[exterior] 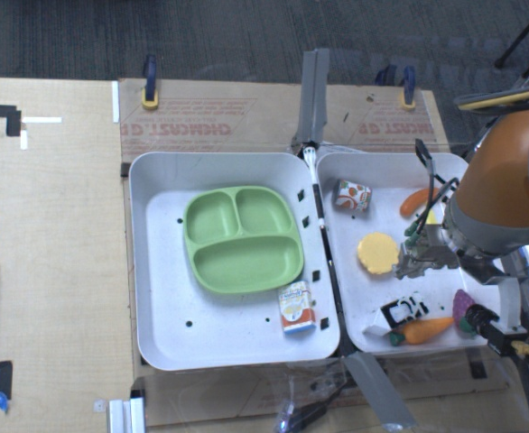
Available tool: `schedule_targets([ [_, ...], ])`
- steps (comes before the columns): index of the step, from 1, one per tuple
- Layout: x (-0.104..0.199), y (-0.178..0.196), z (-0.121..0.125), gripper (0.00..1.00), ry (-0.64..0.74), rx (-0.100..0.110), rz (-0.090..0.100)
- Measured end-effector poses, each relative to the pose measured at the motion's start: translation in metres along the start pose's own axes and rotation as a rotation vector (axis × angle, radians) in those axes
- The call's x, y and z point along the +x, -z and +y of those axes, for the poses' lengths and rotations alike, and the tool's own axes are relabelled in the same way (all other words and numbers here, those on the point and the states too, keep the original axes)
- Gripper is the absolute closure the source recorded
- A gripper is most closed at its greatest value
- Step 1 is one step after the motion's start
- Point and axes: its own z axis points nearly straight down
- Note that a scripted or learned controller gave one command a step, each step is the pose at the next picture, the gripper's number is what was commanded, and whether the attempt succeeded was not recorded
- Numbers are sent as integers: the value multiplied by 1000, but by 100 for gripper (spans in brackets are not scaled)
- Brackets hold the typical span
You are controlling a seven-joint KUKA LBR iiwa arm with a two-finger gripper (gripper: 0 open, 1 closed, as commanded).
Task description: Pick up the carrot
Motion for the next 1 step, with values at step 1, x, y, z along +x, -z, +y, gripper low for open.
schedule_targets([
  [1, -6, 0, 0, 100, -162, 1, 0],
])
